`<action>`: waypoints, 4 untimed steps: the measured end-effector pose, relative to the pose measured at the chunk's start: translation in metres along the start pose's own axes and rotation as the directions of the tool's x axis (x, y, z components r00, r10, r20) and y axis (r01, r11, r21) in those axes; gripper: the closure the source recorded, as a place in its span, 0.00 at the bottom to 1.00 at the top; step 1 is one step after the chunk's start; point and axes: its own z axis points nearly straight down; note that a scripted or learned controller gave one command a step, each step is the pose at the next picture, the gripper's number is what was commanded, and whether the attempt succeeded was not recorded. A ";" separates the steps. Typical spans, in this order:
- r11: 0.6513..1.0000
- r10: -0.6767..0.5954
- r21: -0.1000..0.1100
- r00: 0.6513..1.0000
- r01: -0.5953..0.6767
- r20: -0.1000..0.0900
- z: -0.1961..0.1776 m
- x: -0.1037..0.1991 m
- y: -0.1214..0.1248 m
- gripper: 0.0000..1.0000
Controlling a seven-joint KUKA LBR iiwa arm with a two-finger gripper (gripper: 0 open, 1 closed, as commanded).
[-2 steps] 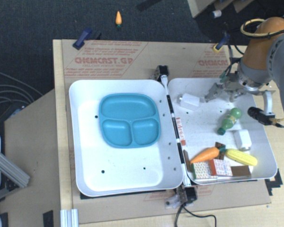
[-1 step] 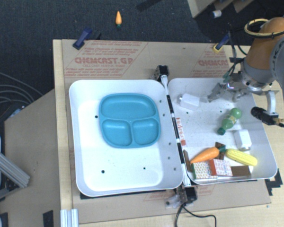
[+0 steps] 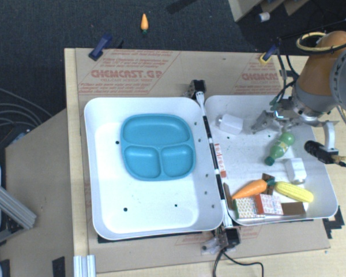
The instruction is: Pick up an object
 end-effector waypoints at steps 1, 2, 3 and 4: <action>1.000 -0.002 0.005 1.000 0.002 -0.006 0.000 -0.017 0.026 0.00; 1.000 -0.004 0.006 1.000 0.004 -0.014 -0.001 -0.021 0.026 0.00; 1.000 -0.007 0.002 1.000 0.007 -0.015 -0.001 -0.022 0.024 0.00; 1.000 0.000 0.000 1.000 0.000 0.000 0.000 -0.002 -0.009 0.00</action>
